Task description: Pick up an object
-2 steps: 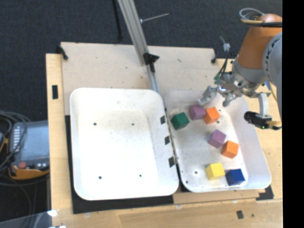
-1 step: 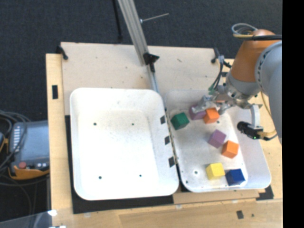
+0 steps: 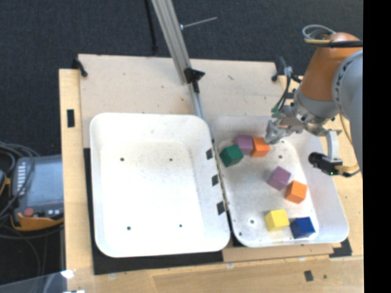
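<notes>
The right bin (image 3: 324,221) holds several small cubes. At its far side a green cube (image 3: 231,155), a purple cube (image 3: 245,143) and an orange cube (image 3: 260,147) sit in a row. Further forward lie another purple cube (image 3: 279,177), an orange cube (image 3: 296,191), a yellow cube (image 3: 277,219) and a blue cube (image 3: 302,227). My gripper (image 3: 273,133) hangs low over the far part of this bin, just right of and behind the far orange cube. Nothing shows between its tips.
The left bin (image 3: 101,163) stands beside the right one, with black clips (image 3: 215,179) along the shared edge. A slanted metal post (image 3: 174,35) rises from the bench behind the bins. A control pendant (image 3: 33,191) with cables lies off the bench's left side.
</notes>
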Motion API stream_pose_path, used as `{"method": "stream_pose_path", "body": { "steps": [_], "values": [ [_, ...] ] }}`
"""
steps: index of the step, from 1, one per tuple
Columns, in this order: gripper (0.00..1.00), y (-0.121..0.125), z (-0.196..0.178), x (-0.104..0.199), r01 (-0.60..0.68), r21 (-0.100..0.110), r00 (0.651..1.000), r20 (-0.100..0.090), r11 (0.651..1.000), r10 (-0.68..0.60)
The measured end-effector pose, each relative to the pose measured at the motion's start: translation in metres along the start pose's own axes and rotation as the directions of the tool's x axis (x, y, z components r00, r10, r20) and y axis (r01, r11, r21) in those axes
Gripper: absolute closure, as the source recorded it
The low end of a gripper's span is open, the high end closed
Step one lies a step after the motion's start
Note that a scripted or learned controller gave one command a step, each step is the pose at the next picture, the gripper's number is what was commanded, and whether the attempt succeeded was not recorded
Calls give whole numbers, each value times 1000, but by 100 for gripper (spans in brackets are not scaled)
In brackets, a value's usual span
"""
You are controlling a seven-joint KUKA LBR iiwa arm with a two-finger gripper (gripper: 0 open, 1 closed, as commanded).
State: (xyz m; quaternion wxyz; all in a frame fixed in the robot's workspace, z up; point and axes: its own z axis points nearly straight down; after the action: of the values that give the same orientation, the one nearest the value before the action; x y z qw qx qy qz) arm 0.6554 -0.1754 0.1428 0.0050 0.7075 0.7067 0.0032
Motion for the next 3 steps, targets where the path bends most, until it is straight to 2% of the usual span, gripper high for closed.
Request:
{"method": "stream_pose_path", "body": {
  "steps": [1, 2, 3],
  "values": [
    [100, 2, -66, -2, 3, 3, 1000, 0, 1000, -3],
    [100, 2, -68, -3, 4, 9, 1000, -1, 1000, -4],
    [100, -8, -82, 49, 8, 10, 1000, -4, 1000, -8]
  ]
}}
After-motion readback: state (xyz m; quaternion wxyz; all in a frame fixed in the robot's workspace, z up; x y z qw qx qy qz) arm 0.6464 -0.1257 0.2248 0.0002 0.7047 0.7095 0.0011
